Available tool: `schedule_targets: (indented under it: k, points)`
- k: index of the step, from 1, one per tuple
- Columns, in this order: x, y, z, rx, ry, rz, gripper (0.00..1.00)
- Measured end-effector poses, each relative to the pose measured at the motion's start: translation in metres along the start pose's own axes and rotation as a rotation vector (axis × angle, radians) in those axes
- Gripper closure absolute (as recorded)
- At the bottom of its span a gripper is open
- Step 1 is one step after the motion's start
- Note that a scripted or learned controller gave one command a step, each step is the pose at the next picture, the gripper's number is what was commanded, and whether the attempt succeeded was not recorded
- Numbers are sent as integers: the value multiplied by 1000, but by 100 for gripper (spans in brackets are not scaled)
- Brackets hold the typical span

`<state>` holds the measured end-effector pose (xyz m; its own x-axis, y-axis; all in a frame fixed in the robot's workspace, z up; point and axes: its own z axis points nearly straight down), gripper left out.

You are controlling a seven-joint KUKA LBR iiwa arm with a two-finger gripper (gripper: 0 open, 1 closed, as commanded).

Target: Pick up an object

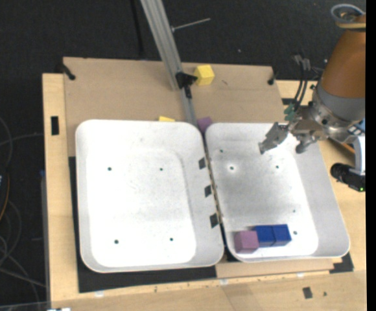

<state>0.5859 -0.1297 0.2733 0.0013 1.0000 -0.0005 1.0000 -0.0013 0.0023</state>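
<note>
The blue block [271, 234] lies in the right bin [317, 193], close to its near rim, with its long axis running across the view, roughly parallel to that rim; a faint seam suggests it may be two cubes side by side, though this cannot be told for certain. Touching its left end sits a purple block [246, 240], squarish, in the bin's near left corner. The gripper [285, 140] hangs above the far part of the same bin, well apart from both blocks, its two fingers spread with nothing between them; one finger [270, 141] points toward the bin's middle. The arm [343, 63] comes in from the right, with its orange band above the wrist. The middle of the right bin between gripper and blocks is bare white floor, so there is open room over the blocks from the far side, while the near rim and the left wall crowd them closely. The left bin [91, 173] lies just beside, the two joined by dark clips along the shared edge. Beyond the bins, on the brown board [117, 89], a yellow block [205, 74] rests beside a slanting metal rail [162, 31], and a small purple piece [204, 123] and a yellow piece [166, 118] lie just behind the rims. No writing can be read.
</note>
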Motion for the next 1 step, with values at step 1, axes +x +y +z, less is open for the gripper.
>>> schedule_targets:
  k: [1]
  points:
    - [-25,-38,82,10,0,2,0]
